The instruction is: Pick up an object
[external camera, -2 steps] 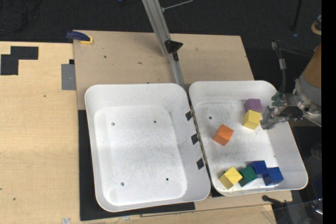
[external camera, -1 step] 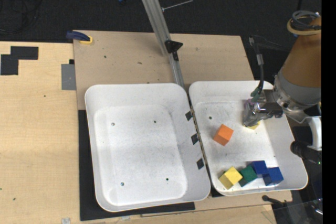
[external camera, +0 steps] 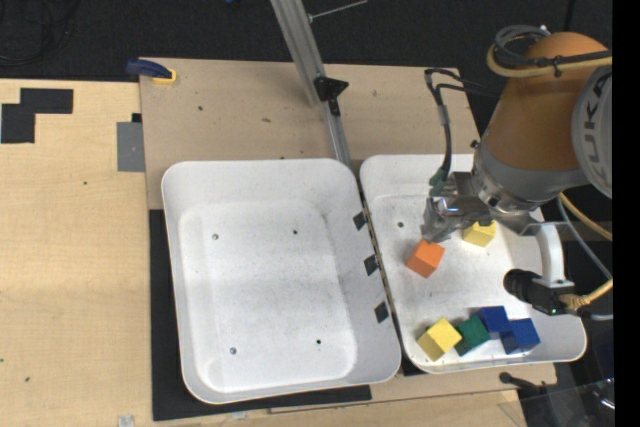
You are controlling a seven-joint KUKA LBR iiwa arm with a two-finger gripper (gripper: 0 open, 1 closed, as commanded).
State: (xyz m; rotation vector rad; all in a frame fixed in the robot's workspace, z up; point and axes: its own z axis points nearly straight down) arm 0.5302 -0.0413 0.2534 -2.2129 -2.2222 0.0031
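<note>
So the gripper (external camera: 437, 227) is hanging low over the right bin (external camera: 400, 177), right above the orange block (external camera: 425, 258). From where I'm standing it's all dark metal and cables down there, so I honestly cannot tell whether it's closed on anything. The block looks like it sits on the bin floor just under the tip, tilted a bit, corner toward the camera. Might be touching, might not, hard to call.

Just beside the gripper on the far side there's a small yellow block (external camera: 480, 234), and down at the near edge of the same bin is a little huddle: another yellow cube (external camera: 438, 338), a green block (external camera: 472, 332) and two blue blocks (external camera: 506, 327) pressed together. The left bin (external camera: 200, 185) sits alongside, touching at the clips.

My guess is the orange one is light, rigid foam or wood, not fragile and not slick. Best bet is squeezing two opposite flat faces, not the corners, since it's rotated.
</note>
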